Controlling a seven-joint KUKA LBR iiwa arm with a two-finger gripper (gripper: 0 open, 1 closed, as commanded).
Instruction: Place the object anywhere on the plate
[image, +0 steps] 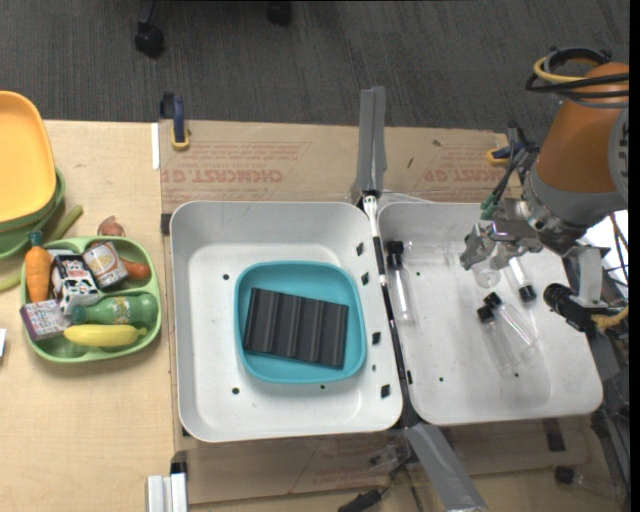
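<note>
dark ridged object (297, 326) on teal plate (257, 368), cardboard (240, 163) lettering mirrored, unreadable

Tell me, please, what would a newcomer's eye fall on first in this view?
Probably the teal plate in the left bin, with a dark ribbed block lying on it. Next, the grey and orange arm over the right bin, and the green tray of toy food at far left.
</note>
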